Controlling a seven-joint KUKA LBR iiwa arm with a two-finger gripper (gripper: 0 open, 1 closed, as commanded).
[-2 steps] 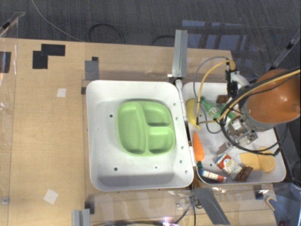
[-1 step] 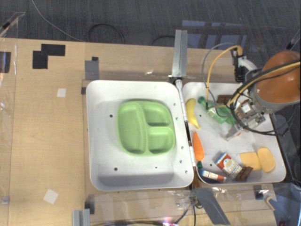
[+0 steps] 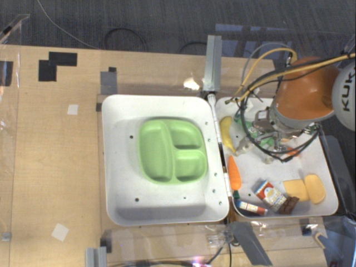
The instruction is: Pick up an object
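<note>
Banana [image 3: 225, 128] likeliest target, lying in right bin [image 3: 328, 202] against wall shared with left bin [image 3: 119, 204], just beside gripper [image 3: 266, 135]; jaws hidden under wrist and cables, cannot tell whether apart or together. Carrot [image 3: 235, 173] just below banana along same wall; small box [image 3: 267, 193], yellow block [image 3: 307, 188], marker [image 3: 251, 207] further out. Green divided plate [image 3: 171, 150] in left bin. Risk, judged: banana tight against wall, finger may hit wall or slip off curved skin; loose cables could snag
</note>
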